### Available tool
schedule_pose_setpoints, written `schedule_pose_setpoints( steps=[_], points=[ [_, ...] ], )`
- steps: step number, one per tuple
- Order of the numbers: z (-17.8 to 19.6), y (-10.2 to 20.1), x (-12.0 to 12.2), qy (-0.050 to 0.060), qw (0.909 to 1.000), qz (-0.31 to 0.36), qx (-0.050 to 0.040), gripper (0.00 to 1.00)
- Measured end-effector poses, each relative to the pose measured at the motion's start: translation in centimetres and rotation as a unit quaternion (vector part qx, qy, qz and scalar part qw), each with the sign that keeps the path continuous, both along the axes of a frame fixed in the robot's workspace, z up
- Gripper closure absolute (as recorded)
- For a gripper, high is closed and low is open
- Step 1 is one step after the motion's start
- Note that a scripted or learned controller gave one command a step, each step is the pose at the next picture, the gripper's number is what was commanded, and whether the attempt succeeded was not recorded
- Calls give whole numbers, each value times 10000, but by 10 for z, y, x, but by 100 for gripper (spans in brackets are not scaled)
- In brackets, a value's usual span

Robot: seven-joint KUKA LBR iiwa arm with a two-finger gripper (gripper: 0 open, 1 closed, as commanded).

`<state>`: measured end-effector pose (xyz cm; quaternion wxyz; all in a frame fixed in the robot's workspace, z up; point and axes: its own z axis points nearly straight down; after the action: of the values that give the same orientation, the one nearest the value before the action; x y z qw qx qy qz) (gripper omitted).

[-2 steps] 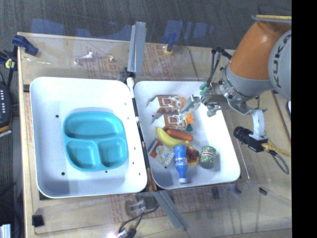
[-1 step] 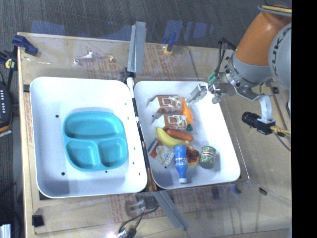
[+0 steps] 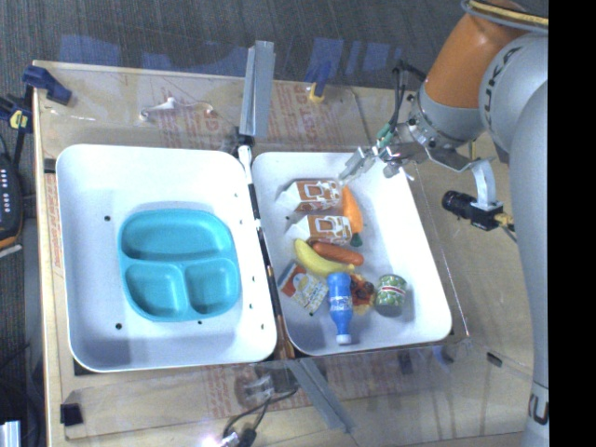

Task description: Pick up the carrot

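A blue bottle (image 3: 341, 305) stands by the right bin's (image 3: 430, 277) near rim, a banana (image 3: 314, 258) behind it. The carrot (image 3: 351, 209) lies toward the far edge; the gripper (image 3: 371, 162) hovers released over the far rim

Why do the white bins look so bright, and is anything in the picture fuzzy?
In the camera view, overhead light washes out the white of the left bin and right bin, with soft shadows under their near rims; the teal tray casts a faint shadow; the carrot is fairly sharp, while the gripper looks slightly blurred.
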<state>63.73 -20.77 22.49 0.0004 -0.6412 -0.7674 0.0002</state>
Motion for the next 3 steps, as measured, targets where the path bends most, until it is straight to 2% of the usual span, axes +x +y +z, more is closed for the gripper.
schedule_pose_setpoints(
  steps=[1,2,3],
  points=[
    [-103,-2,27,-146,9993,334,-33,0],
    [-131,-1,-28,-15,9990,439,-6,0],
    [-121,-2,-28,-10,9990,454,-16,100]
  ],
)
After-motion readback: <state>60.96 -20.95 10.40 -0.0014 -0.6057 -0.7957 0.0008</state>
